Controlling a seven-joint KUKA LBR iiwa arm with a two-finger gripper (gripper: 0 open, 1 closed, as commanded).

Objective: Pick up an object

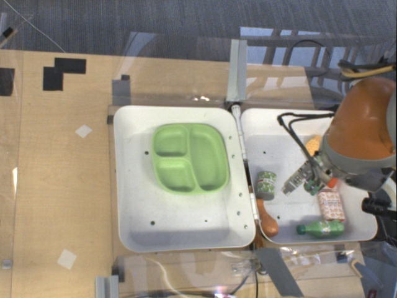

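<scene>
My gripper hangs over the middle of the right bin, below the arm's orange band. Just left of it stands a small green-and-white can, apart from the gripper. A red-and-white packet lies to the gripper's lower right. A green bottle lies on its side along the bin's front wall. An orange-brown carrot-like piece rests in the front left corner. A yellow item peeks out from behind the arm, partly hidden.
The left bin holds a light green divided plate near its centre. A black cable loops over the right bin's back part. A metal post stands behind the seam between the bins.
</scene>
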